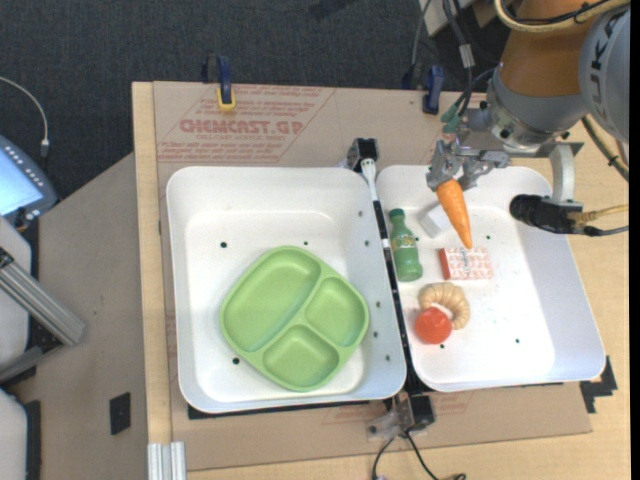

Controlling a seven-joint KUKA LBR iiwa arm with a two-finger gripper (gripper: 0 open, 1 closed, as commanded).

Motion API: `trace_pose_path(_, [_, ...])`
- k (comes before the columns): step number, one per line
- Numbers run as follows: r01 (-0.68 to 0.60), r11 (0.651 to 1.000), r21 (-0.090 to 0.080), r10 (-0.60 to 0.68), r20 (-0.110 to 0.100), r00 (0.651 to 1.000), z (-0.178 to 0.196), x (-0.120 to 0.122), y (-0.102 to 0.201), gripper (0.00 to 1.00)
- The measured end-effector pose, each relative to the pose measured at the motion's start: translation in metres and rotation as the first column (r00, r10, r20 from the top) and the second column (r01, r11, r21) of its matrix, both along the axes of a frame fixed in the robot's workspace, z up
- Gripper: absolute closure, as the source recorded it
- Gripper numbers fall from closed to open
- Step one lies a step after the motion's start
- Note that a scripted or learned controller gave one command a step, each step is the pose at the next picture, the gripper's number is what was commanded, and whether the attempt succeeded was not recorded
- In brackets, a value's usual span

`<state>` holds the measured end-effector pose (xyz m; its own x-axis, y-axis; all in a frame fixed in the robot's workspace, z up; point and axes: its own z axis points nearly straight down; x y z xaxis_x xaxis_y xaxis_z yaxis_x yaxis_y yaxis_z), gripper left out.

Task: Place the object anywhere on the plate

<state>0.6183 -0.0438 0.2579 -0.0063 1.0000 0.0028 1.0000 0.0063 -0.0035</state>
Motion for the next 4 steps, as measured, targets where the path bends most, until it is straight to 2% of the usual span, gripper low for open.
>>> trace_pose_path(2, [0.001,1.000,-0.001,-0.001,0.003,1.000,-0.010,0.003,0.095,1.00])
trace_pose_path(3, [0.000,1.000,-0.001,0.000,0.005,1.000,-0.023,0.021,0.153,1.00])
trace_pose_path(4, [0.005,1.000,-0.003,-0.005,0.005,1.000,-0.022,0.021,0.149,0.00])
